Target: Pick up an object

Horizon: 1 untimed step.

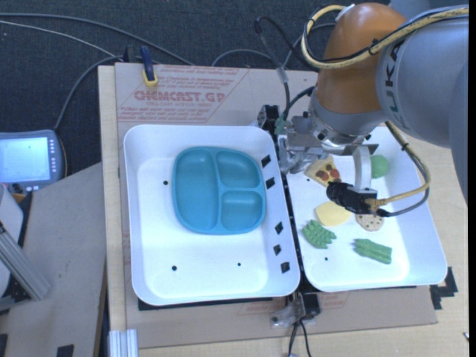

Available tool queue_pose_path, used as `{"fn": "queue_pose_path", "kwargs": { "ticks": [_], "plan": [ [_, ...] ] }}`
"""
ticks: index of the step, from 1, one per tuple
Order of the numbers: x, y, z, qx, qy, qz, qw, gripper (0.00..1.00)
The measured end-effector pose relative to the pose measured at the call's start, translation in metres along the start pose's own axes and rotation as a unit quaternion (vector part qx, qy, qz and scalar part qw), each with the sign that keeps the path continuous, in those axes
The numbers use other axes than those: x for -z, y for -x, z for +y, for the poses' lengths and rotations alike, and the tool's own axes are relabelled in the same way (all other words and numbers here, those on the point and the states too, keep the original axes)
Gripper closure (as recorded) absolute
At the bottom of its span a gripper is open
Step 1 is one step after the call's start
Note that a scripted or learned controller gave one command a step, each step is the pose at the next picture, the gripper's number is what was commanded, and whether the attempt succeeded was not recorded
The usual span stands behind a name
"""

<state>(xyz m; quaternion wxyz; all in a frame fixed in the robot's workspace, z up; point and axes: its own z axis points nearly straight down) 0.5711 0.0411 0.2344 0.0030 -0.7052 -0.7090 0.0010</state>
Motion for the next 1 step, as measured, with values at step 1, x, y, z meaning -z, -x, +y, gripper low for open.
{"fn": "queue_pose_path", "kwargs": {
  "ticks": [1],
  "plan": [
    [-0.0127, -0.0501, -0.0237, 0.000, 0.000, 0.000, 1.0000, 1.00]
  ]
}}
